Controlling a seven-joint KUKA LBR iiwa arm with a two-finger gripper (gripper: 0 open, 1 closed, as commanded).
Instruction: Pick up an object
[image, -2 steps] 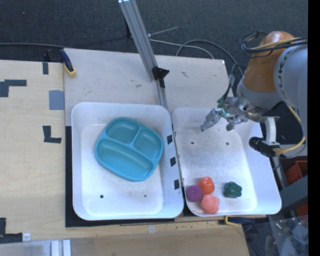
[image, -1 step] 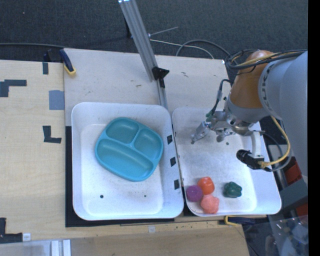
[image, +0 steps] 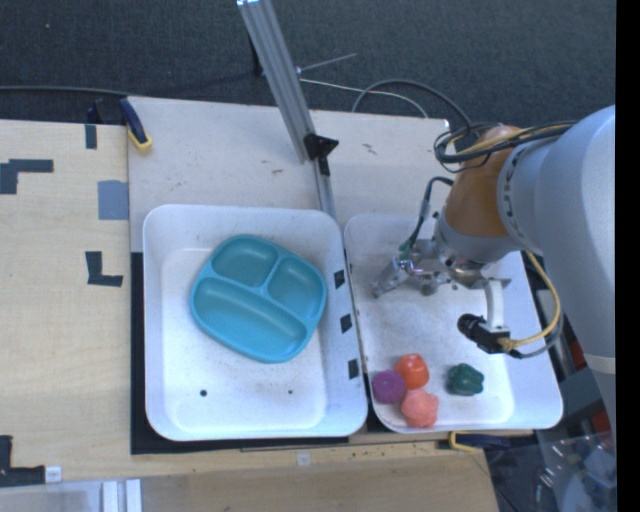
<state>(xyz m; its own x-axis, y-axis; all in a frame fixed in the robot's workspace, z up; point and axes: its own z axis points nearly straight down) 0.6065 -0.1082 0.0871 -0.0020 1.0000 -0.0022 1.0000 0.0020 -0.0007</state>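
My gripper (image: 412, 272) is hanging over the right bin (image: 530, 400); finger state cannot be determined.
My wrist is hiding them. Four small objects (image: 413, 371) are lying near the bin's front edge.

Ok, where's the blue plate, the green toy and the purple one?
blue plate (image: 259, 297): camera view, its middle divider.
green toy (image: 465, 379): camera view, its top.
purple toy (image: 387, 386): camera view, its middle.

One fixed camera — set above the bench — looks down aslant on both bins (image: 345, 300).
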